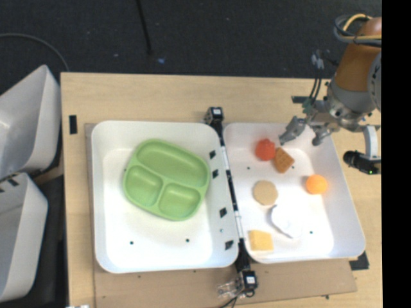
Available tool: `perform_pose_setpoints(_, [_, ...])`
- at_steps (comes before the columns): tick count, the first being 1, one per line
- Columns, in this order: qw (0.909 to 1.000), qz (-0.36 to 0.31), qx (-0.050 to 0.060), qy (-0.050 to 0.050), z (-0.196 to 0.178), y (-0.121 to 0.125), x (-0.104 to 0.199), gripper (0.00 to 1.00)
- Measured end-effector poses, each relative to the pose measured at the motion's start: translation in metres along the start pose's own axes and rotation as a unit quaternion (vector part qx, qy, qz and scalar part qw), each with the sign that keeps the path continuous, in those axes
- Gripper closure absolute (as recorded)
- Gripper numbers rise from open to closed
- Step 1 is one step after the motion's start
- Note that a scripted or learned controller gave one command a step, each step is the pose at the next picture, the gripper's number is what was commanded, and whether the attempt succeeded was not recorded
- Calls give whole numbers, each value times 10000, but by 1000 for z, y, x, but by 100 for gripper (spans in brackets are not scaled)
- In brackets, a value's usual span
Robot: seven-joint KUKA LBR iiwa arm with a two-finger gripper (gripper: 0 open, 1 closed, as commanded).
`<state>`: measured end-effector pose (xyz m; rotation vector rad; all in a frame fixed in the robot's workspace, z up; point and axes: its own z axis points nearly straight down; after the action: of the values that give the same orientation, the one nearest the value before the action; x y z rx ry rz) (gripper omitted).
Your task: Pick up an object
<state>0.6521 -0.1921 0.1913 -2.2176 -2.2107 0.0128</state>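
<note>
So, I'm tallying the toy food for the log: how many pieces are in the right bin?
6: red piece, brown piece, orange ball, tan disc, white piece, yellow block. None looks hidden.

layout: you have two bins side by side on the bench.

your left bin (103, 197) holds a divided plate (167, 179) at its middle. in your right bin (340, 217), a ball (264, 149) lies at the back, a block (283, 160) just right of it, a disc (264, 192) centrally, a second ball (316, 184) to the right, a wedge (260, 240) at the front. the gripper (306, 132) hangs over the back edge.
</note>
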Motion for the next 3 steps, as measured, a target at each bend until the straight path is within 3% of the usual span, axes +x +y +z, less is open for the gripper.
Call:
perform_pose_setpoints(1, [10000, -22, -71, -14, -10, 3, 1, 0])
perform_pose_setpoints(2, [10000, -21, -47, -12, 53, 2, 1, 0])
perform_pose_setpoints(3, [10000, -29, 62, 6, 93, -2, -1, 0])
